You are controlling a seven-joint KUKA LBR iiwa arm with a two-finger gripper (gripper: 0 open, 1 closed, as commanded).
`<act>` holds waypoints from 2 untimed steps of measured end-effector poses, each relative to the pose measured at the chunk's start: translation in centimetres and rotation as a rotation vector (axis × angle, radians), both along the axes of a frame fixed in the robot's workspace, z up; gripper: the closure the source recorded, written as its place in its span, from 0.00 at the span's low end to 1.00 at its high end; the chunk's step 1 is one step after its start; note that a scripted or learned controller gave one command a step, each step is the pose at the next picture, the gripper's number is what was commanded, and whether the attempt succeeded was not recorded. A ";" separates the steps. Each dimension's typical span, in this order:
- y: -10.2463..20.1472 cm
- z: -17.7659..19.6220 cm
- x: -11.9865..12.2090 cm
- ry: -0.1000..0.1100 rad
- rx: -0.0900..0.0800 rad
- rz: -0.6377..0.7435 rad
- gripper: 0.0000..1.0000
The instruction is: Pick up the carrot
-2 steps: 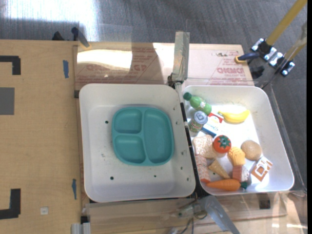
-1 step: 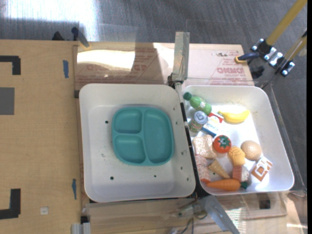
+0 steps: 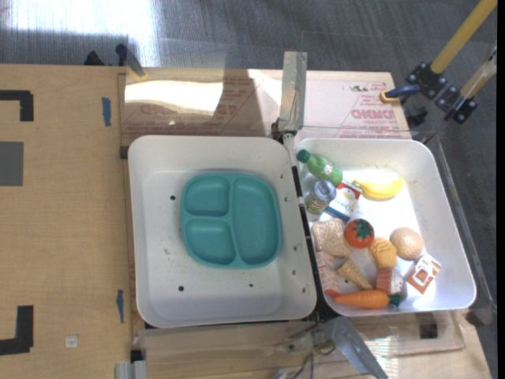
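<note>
Crowding is threatening us: the carrot (image 3: 361,298) is lying against the right bin's (image 3: 456,212) near wall among toys (image 3: 383,253); jaws, we cannot tell.

Red print on the cardboard sheet (image 3: 363,105) behind the right bin (image 3: 442,212): "CHEMC…", partly legible, rest too small. Fainter red print on the cardboard behind the left bin (image 3: 150,212), unreadable. Small boxes in the right bin: markings illegible.

Grey floor (image 3: 237,14), sunlit patch; cardboard-covered bench (image 3: 55,212).
</note>
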State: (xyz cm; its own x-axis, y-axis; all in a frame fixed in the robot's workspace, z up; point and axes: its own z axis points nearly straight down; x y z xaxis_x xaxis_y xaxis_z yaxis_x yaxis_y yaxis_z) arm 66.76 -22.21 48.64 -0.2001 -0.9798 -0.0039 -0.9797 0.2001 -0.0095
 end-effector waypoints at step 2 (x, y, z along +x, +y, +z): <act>0.1 -15.1 0.1 0.002 -0.004 0.584 0.00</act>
